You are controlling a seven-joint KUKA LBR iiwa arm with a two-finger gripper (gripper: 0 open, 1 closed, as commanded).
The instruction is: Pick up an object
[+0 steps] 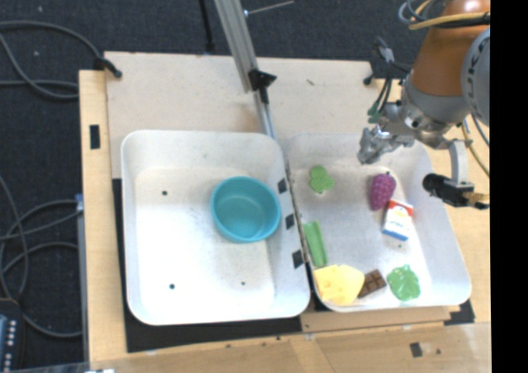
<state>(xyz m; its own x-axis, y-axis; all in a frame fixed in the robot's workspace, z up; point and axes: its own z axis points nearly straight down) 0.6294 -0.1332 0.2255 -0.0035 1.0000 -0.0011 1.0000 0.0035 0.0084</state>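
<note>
One toy grape bunch (381,189) just near of our gripper (373,148), whose opening we can't tell; looks light, bumpy, so we'd pinch its middle.

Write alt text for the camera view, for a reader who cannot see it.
A grey and orange robot arm's claw hangs over the right bin, just above a purple grape bunch. That bin also holds a small carton, green toy foods, a yellow cheese wedge and a brown chocolate piece. The left bin holds a blue bowl.
</note>
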